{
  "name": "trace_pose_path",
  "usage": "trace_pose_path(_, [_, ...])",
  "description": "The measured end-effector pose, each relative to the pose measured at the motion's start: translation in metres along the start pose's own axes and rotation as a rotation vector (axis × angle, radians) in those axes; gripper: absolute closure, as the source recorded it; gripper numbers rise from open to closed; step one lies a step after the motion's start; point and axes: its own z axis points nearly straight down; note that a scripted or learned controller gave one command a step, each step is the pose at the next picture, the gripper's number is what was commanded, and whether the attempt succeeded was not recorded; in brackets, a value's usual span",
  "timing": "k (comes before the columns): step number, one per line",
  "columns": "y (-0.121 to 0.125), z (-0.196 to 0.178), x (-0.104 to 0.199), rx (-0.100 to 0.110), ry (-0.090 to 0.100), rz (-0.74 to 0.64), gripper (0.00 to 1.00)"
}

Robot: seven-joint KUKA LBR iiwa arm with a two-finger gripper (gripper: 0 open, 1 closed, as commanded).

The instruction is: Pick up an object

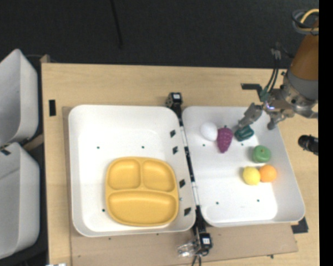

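- The end effector (pixel 245 127) hangs over the upper part of the right bin (pixel 233 206), reaching in from the right, with a small teal object (pixel 244 133) at its tip.
- Whether that teal object sits between the fingers or just under them, I cannot tell; how wide the end effector stands is not clear either.
- Just beside the teal object lies a purple toy fruit (pixel 225 139), and a white egg-like piece (pixel 209 131) lies next to that.
- Lower in the same bin, a green piece (pixel 261 153), a yellow piece (pixel 251 175) and an orange piece (pixel 268 173) sit close together.
- The left bin (pixel 89 126) holds a yellow divided plate (pixel 141 192).
- These look like light, stiff plastic toys; the round ones are likely to roll or slip, so a grip across the widest middle seems best.
- The teal object appears small and low, so a pinch across its sides seems right.
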Motion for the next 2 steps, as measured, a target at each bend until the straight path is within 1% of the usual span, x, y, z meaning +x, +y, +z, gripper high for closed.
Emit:
trace_pose_path(1, [0.002, -0.006, 0.001, -0.01, -0.001, -0.002, 0.0])
trace_pose_path(2, [-0.005, 0.057, 0.001, -0.003, -0.002, -0.002, 0.0])
